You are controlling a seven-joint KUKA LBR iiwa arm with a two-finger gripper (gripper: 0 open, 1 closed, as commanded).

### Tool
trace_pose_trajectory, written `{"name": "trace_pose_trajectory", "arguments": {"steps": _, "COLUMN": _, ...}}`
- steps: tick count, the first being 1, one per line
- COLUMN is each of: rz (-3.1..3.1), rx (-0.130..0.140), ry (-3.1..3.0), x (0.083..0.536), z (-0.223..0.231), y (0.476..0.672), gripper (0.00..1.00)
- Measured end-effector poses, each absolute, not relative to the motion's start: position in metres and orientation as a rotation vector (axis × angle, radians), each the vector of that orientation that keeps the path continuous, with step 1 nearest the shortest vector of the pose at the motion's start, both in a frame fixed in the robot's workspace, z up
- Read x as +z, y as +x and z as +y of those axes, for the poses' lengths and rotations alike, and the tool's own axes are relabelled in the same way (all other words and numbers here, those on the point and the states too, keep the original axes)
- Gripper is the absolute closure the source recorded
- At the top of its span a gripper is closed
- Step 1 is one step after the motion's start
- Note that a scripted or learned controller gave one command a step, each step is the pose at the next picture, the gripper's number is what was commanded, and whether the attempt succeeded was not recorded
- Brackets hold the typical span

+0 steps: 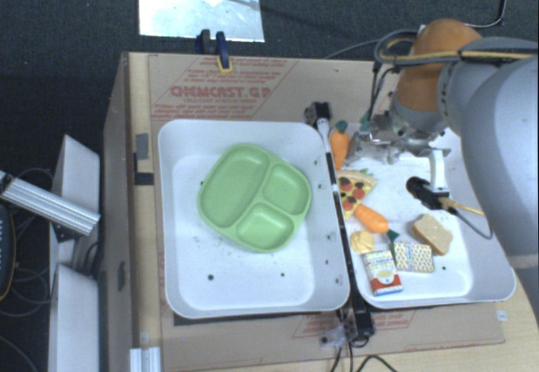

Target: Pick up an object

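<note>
Gripper (389, 146) above right bin's (480, 282) small colourful toy foods (370, 217).

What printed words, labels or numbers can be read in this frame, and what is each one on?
"CHEMCAST GP": red letters on the brown sheet behind the bins; the last letters are uncertain.
Smaller red lines above and below that word: too blurred to read.
Red and white carton in the right bin: print too small to read.
Patterned packet beside it: nothing legible.

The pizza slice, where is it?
The pizza slice lies in the right bin, close to its left wall, between the upper carrot and the lower carrot.
</note>
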State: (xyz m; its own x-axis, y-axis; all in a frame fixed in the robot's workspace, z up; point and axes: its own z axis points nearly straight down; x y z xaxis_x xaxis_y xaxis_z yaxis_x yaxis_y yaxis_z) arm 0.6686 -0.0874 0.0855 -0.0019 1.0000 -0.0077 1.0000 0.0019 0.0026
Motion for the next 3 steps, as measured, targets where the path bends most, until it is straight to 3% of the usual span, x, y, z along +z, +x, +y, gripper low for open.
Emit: {"name": "trace_pose_trajectory", "arguments": {"steps": 3, "rz": 2.22, "rx": -0.001, "ry": 2.216, "x": 0.0855, "z": -0.088, "y": 0.669, "gripper": 0.0}}
